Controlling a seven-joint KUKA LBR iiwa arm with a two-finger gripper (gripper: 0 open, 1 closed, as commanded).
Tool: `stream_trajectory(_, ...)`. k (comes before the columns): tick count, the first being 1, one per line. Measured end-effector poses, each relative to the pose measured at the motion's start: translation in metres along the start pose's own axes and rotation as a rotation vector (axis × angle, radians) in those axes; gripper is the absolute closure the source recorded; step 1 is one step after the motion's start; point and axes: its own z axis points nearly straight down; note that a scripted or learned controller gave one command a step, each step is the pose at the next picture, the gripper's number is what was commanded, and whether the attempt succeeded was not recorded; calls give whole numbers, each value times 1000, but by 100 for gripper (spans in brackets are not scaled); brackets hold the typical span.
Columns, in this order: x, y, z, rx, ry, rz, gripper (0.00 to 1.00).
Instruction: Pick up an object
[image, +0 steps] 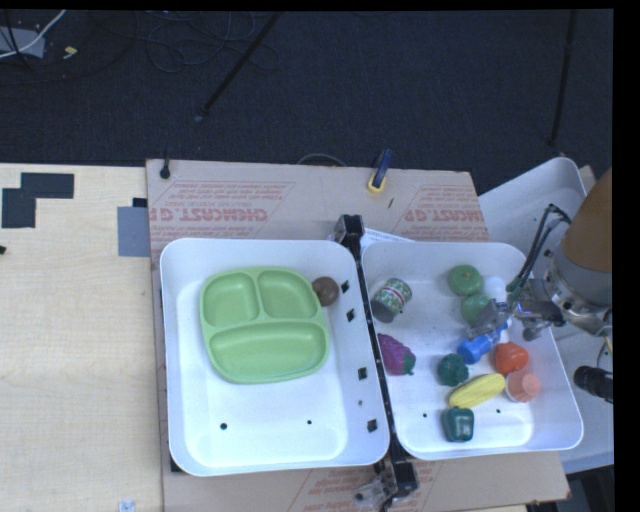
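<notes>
Robotics lab: bench w/ two white bins (180, 400), cardboard underlay (300, 200), loose cables (180, 50) on dark carpet.

The arm (590, 240) was cut off at the right edge; the gripper (497, 322) fingers blurred among toys.

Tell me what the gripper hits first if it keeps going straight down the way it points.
Probably the blue toy, which lies right under the gripper in the right bin. A green ball sits close beside it; depth is hard to judge from above.
</notes>
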Motion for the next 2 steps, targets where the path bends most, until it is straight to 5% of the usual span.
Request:
stream_trajectory(1, 0, 3, -8, -15, -4, -2, 0)
stream_trajectory(2, 7, 12, 49, -9, -1, -7, 0)
